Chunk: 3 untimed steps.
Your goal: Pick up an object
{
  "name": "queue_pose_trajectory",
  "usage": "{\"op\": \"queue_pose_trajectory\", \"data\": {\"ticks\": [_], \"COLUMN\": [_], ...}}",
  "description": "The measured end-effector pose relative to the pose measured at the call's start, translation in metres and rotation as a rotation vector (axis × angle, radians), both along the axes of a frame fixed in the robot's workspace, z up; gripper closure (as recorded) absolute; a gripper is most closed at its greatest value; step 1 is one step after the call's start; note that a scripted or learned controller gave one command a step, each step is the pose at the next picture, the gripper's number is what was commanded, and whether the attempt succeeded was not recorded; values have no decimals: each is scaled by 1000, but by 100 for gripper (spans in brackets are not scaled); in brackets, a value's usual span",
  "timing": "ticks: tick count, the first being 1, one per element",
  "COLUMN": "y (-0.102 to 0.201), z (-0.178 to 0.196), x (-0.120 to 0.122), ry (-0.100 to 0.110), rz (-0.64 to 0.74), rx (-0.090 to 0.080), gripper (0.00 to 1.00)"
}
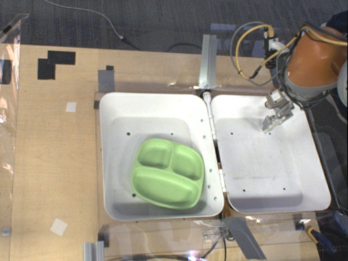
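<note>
You are seeing the gripper (272,119) hanging over the upper part of the right bin (304,200), fingers too small to tell apart, while the green plate (168,173) is lying flat in the left bin (117,118), probably awaiting a reach across

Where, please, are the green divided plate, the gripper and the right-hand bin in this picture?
green divided plate (169,173): camera view, on its central ridge.
gripper (270,125): camera view, at its tip over the right bin.
right-hand bin (272,167): camera view, on its bare floor.
</note>
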<state>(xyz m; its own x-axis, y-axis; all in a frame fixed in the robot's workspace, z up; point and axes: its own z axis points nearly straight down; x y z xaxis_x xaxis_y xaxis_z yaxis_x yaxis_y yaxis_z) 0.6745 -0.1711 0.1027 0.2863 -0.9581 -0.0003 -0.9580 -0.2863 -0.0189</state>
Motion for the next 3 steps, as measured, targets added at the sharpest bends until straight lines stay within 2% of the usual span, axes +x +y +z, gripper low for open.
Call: {"op": "queue_pose_trajectory", "data": {"ticks": [1,2,3], "y": [21,24,26], "z": [163,191,203], "x": [-2,-4,-2], "ry": [-5,8,1], "rz": [-13,-159,-160], "rx": [-7,-1,3], "gripper": [100,100,100]}}
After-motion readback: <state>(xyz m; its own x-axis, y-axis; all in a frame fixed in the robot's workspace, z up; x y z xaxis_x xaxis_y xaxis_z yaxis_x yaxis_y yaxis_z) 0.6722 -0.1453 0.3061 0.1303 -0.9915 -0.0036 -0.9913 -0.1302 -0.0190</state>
